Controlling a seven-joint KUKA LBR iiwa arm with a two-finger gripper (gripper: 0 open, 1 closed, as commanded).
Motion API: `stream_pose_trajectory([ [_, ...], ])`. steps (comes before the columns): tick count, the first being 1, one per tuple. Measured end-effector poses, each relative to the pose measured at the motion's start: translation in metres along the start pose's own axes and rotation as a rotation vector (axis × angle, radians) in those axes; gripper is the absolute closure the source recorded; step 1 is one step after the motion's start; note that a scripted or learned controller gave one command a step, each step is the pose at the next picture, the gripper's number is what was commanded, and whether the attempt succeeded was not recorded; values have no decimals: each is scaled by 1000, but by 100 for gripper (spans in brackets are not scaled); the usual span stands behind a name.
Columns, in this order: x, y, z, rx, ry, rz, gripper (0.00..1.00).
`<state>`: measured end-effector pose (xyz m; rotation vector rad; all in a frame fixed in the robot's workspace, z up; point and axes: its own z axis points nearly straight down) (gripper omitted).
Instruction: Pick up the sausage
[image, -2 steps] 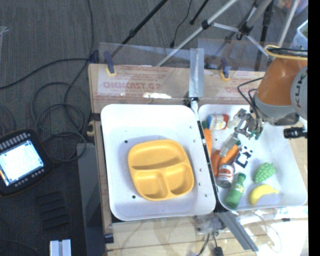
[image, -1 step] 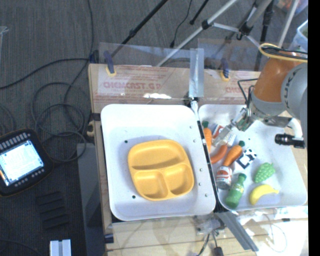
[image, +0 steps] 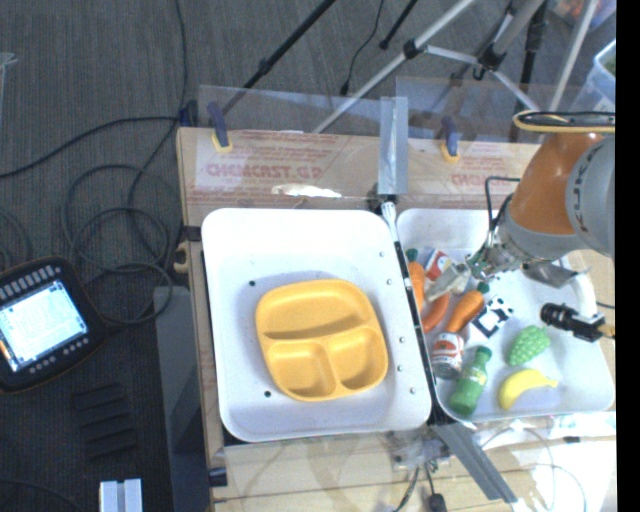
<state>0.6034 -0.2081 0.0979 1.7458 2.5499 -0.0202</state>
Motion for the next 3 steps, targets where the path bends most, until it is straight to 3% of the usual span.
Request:
stream_pose_trajectory([
  [1, 9, 2, -5, 8, 24, -6, 100],
  [2, 48, 21, -76, 18, 50, 9, 100],
  [3, 48, 21, -76, 19, 50, 9, 0],
])
